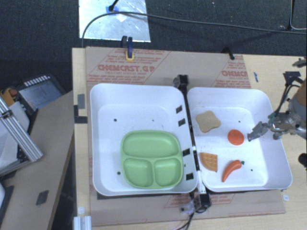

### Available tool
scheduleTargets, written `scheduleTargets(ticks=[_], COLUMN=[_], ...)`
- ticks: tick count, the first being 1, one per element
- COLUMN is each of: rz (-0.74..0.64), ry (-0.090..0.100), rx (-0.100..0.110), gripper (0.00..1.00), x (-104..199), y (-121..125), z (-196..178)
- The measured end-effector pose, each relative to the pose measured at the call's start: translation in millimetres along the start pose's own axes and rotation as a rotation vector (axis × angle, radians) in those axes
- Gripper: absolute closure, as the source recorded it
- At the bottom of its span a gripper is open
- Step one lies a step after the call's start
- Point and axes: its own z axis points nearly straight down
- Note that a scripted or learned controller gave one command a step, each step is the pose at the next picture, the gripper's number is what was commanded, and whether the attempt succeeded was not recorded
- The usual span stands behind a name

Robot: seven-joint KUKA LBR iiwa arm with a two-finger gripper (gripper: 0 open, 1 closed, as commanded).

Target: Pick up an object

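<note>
— Cardboard covers the bench under both bins. What's nearest?

— Orange pepper, then the waffle piece, in the right bin. My end effector hangs beside the red tomato; released or clenched, I cannot tell.

— Risk?

— Round tomato could roll away; toast lies beyond.

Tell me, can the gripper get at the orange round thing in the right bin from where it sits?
Probably yes. The gripper sits just right of the orange round piece inside the right bin, with bare bin floor between them. The toast slice and chili pepper lie clear of that path.
</note>
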Motion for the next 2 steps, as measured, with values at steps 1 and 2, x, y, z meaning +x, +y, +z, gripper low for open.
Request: scheduleTargets(ticks=[1,2], rz=[-0.003,-0.003], ry=[-0.003,-0.001], rx=[-0.011,-0.007], gripper=[0.00,0.00], x=[0.3,9.6], y=[3.0,5.1], z=[-6.1,51.8])
